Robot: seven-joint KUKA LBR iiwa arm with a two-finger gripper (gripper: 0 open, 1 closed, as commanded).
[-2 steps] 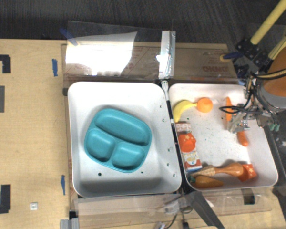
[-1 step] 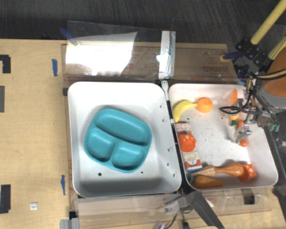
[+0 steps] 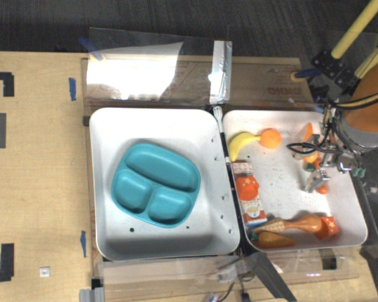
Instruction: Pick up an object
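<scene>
The right bin [image 3: 359,216] holds a yellow banana [image 3: 239,144] and an orange ball [image 3: 271,138] at its back left. A small carton with a tomato picture [image 3: 247,197] lies along its left wall. A brown bottle-shaped object [image 3: 295,226] lies along the front wall. My gripper [image 3: 315,182] hangs low over the right middle of this bin, beside a small red piece [image 3: 323,190]. Small orange bits [image 3: 310,158] sit just behind it, partly hidden by cables.
The left bin [image 3: 107,131] carries a teal divided plate [image 3: 156,183]. The arm's orange band and wrist [image 3: 365,106] lean over the right bin's back right corner. A clear plastic sheet [image 3: 135,74] lies behind the left bin.
</scene>
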